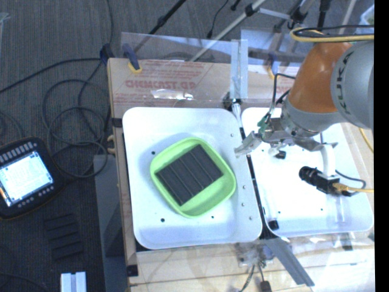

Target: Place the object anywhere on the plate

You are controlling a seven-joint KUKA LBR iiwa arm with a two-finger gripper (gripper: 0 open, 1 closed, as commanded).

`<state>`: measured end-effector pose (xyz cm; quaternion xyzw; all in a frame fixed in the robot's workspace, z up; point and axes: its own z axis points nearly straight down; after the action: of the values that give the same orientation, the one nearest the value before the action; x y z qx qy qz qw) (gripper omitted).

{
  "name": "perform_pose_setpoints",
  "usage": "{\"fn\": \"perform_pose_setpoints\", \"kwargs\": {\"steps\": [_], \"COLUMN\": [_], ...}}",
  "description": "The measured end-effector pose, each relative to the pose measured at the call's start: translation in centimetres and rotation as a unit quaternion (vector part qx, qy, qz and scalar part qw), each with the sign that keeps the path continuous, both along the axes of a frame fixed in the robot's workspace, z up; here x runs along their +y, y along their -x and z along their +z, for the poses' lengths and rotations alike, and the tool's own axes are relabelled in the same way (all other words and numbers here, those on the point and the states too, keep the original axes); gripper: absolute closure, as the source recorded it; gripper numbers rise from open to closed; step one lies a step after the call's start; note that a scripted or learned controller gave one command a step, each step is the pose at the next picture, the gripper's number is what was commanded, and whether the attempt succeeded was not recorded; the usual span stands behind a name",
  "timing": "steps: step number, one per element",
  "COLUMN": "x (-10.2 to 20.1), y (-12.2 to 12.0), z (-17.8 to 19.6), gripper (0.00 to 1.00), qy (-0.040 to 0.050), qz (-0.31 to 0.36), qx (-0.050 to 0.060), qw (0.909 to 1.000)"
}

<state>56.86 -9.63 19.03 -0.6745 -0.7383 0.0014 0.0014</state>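
While the grey and orange arm (331, 84) is reaching in over the right bin (292, 215), I am watching its gripper (246, 143) hanging above the divide between the bins, and I cannot tell its state; the dark ridged object (188, 174) is lying on the green plate (226, 190) in the left bin (143, 224).

"KUKA" on the arm (358, 84)
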Motion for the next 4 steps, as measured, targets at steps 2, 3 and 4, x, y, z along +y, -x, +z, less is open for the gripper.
{"fn": "perform_pose_setpoints", "kwargs": {"steps": [2, 3, 4], "x": [-12.0, -11.0, -12.1], "y": [2.9, 8.0, 8.3], "z": [10.0, 18.2, 24.3], "gripper": [0.00, 0.00, 0.00], "qy": [0.0014, 0.0023, 0.0025], "qz": [-0.058, -0.229, -0.312], "qx": [0.000, -0.001, -0.001], "qw": [0.9983, 0.9735, 0.9501]}}
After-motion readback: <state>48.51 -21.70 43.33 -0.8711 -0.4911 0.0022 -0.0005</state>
